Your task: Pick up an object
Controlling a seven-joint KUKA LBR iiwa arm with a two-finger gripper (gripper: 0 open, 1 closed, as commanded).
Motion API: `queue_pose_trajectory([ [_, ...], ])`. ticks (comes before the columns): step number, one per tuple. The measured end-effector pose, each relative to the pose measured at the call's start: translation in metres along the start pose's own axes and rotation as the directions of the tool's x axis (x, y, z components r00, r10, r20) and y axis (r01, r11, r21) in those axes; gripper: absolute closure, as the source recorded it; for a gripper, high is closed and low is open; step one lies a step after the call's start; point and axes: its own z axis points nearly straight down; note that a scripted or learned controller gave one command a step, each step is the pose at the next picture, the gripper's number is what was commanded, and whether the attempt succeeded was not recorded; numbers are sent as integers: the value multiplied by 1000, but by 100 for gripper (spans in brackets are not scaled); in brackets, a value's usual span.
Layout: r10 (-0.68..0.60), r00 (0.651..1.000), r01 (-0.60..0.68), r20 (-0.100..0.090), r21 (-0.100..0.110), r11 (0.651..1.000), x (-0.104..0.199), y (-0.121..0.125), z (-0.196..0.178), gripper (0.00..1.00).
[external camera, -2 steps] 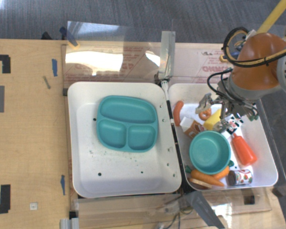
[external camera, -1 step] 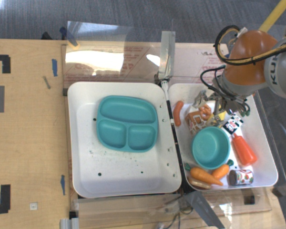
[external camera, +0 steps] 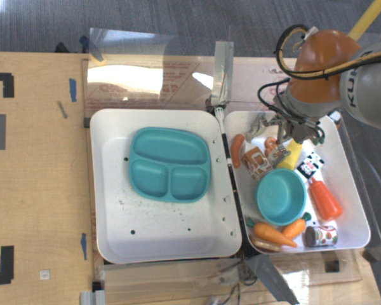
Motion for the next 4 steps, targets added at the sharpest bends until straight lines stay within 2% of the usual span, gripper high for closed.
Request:
queue_pose_trajectory([
  [1, -242, 970, 242, 4, 3, 970, 60, 33, -2, 0],
  [2, -179, 984, 179, 3, 4, 984, 153, 16, -3, 0],
  [3, 14, 1000, -14, 6, -1, 1000, 31, 25, -1, 0],
  [4, 0, 1000, 0, 1, 0, 1000, 156, 59, -3, 0],
])
